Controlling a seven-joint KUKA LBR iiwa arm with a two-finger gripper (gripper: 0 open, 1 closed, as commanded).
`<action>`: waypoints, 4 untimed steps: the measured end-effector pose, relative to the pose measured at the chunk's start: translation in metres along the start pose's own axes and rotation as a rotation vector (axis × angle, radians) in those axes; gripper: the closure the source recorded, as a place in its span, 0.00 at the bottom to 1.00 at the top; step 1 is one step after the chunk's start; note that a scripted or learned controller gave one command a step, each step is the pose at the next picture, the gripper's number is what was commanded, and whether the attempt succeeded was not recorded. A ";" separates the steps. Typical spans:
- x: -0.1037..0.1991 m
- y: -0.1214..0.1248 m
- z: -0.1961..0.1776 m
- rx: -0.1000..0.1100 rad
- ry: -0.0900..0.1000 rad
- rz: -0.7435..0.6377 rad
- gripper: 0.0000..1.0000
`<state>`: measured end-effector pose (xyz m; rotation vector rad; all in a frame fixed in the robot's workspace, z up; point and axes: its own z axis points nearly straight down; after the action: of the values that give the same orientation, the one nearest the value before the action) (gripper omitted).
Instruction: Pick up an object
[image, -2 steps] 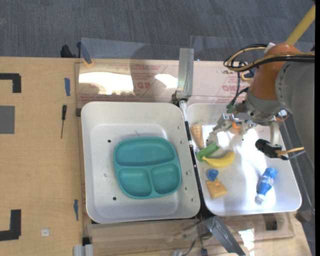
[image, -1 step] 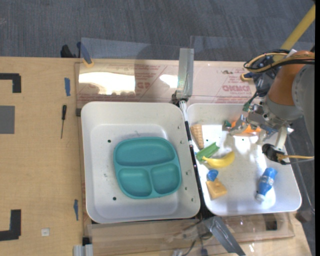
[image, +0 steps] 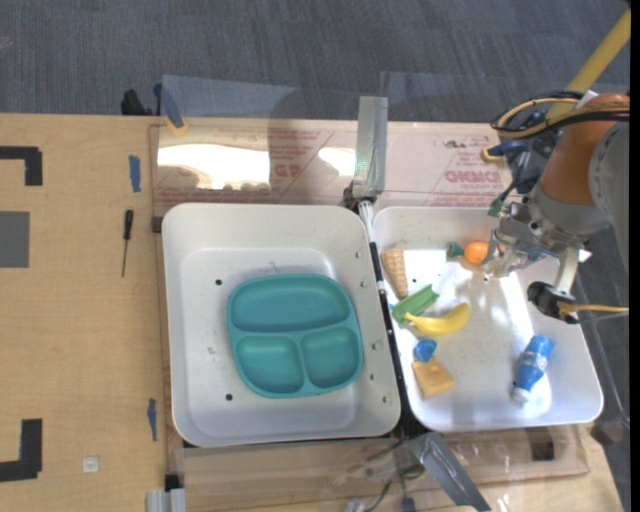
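My gripper (image: 497, 262) hangs over the far part of the right bin (image: 570, 400), just right of a small orange ball (image: 477, 252). In the same bin lie a yellow banana (image: 442, 320), a green piece (image: 414, 301), a tan ribbed cone (image: 395, 270), a white piece (image: 452, 282), a small blue object (image: 425, 350), a tan wedge (image: 433, 378) and a blue bottle (image: 531, 365) near the right front. None of these can be seen held by the gripper.
The left bin (image: 190, 300) holds a teal divided plate (image: 295, 333). A metal post (image: 371, 150) stands behind the wall between the bins. Cables and the arm's wrist (image: 570, 180) crowd the right bin's far right corner.
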<state>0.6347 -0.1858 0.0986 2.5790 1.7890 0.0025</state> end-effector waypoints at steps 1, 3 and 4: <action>-0.001 -0.002 0.002 0.007 -0.002 0.001 0.00; 0.019 -0.008 0.011 0.005 0.000 -0.179 0.00; 0.062 0.005 0.013 0.025 -0.004 -0.518 0.00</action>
<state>0.6614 -0.1297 0.0853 2.0456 2.4034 -0.0261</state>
